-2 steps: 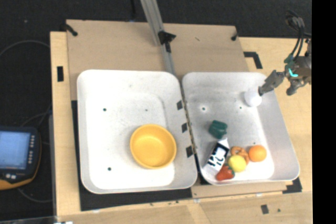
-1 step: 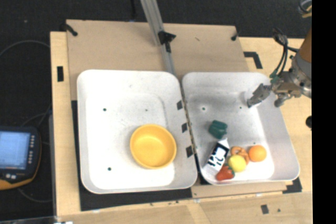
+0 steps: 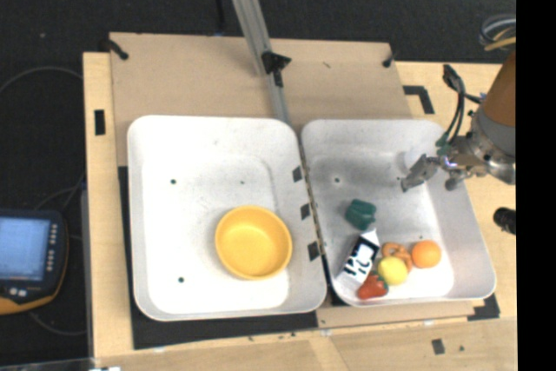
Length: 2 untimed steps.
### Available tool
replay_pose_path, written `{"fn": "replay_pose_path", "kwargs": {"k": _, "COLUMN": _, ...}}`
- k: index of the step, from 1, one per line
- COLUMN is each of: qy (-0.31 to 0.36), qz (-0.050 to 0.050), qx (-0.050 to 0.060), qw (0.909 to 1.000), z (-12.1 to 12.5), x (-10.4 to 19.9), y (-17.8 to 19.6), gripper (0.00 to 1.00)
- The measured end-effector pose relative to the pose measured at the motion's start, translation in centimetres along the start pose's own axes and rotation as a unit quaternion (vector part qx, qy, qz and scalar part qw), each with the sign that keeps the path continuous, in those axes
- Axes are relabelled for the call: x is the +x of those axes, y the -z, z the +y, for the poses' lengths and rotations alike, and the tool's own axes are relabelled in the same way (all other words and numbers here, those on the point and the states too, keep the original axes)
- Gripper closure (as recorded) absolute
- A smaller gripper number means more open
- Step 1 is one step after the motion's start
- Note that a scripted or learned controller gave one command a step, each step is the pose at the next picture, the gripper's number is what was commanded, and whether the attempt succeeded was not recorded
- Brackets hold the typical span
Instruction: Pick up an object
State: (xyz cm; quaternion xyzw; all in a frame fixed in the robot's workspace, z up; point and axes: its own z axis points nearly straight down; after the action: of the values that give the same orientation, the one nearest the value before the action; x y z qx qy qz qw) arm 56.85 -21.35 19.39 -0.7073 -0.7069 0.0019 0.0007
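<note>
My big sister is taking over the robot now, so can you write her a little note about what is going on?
End effector: above the upper right part of the right bin, with nothing between its fingers.
Right bin, near its front edge: a green block, a black-and-white carton, an orange ball, a yellow fruit and a red piece bunched together.
Left bin: a yellow bowl.
Done: nothing picked up yet.
Left: lower onto one object, probably the green block since it sits apart, then grip and lift.

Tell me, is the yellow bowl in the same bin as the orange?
No, the yellow bowl sits in the left bin, while the orange lies in the right bin.
</note>
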Motion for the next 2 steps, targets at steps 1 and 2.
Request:
{"fn": "replay_pose_path", "kwargs": {"k": 1, "qy": 0.0, "qz": 0.0, "qx": 0.001, "qw": 1.0, "z": -0.1, "x": -0.4, "y": -6.3, "gripper": 0.0}}
{"fn": "replay_pose_path", "kwargs": {"k": 2, "qy": -0.002, "qz": 0.0, "qx": -0.004, "qw": 1.0, "z": 0.1, "x": -0.5, "y": -4.8, "gripper": 1.0}}
